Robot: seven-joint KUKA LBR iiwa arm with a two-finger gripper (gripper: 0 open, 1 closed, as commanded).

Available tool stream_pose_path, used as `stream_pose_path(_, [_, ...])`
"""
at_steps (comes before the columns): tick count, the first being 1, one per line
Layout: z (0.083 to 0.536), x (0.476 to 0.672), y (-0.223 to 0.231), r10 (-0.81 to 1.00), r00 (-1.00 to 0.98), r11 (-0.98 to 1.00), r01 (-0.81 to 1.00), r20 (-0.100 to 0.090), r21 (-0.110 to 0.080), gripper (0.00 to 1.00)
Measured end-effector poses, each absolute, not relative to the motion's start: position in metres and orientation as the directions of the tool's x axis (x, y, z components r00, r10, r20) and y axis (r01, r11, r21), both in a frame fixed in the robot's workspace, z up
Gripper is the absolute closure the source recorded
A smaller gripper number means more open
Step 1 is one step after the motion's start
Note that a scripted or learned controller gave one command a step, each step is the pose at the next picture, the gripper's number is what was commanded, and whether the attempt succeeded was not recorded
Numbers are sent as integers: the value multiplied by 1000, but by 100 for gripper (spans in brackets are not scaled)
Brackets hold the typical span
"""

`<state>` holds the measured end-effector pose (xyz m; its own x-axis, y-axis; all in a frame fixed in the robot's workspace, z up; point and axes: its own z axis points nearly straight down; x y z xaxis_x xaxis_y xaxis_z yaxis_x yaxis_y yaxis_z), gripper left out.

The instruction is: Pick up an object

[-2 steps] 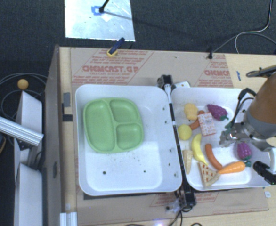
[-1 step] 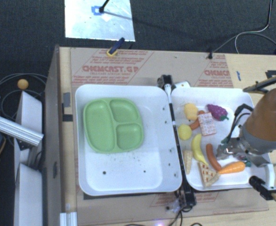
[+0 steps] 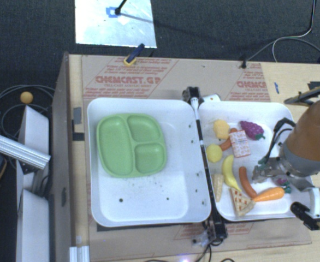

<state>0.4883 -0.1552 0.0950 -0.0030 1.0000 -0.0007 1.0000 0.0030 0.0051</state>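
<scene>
Cardboard [image 3: 149,78] printed "CHEMCAST GP" is laid beneath both bins. By the gripper [image 3: 269,171] a carrot [image 3: 268,195] is seen; the jaws' state cannot be told.

The counter [image 3: 165,75], topped with printed brown cardboard, carries two shallow white bins side by side and touching, the left bin [image 3: 111,201] and the right bin [image 3: 269,111], with a small blue-and-yellow item [image 3: 134,54] lying at its far edge.
</scene>
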Motion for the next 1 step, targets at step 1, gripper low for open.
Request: stream_pose_path(1, [200,584,-145,1000,-4,4,1000,-1,6,100])
